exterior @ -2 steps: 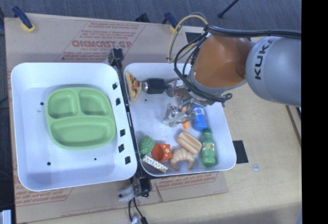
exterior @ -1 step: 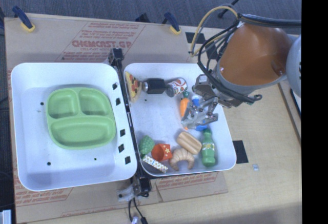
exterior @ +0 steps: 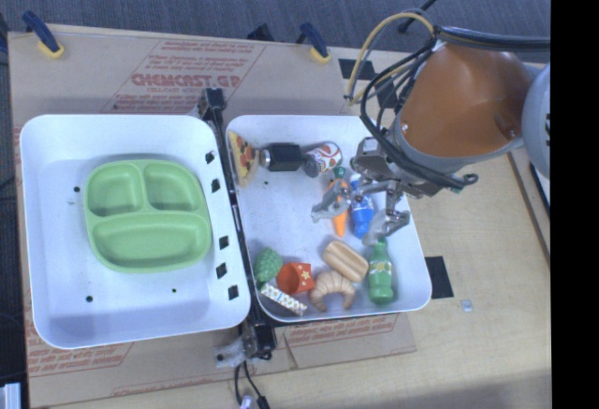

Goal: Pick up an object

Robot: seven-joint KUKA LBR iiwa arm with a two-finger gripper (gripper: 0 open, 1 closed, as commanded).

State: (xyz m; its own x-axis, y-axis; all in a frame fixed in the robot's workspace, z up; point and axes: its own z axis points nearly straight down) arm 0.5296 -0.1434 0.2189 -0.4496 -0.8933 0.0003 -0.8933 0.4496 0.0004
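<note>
Between the gripper's spread fingers stands a small blue bottle with an orange carrot touching its left side, low in the right bin. Just below the gripper lie a green bottle, a hot dog and a croissant. Up and left of it rests a dark cylinder. Well to its left, the other bin holds a green divided plate.
</note>
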